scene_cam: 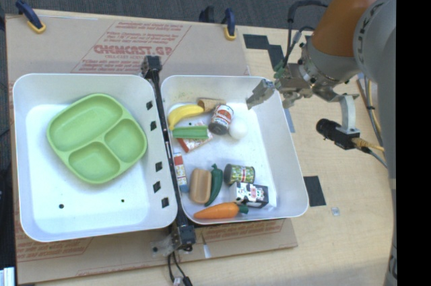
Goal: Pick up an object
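The grey arm (357,15) reached in from the table's right edge, its gripper (259,95) tilted down-left; the jaws seemingly stood empty, though blurred.

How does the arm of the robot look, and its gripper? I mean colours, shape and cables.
The arm is thick and rounded, grey, with a broad orange band above the wrist. Thin dark cables loop beside the wrist. The gripper is a small grey metal assembly ending in slim fingers.

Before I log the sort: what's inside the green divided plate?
The green divided plate sits in the left bin; all three of its compartments show bare green, with no item in them. What lies beneath the plate is covered.
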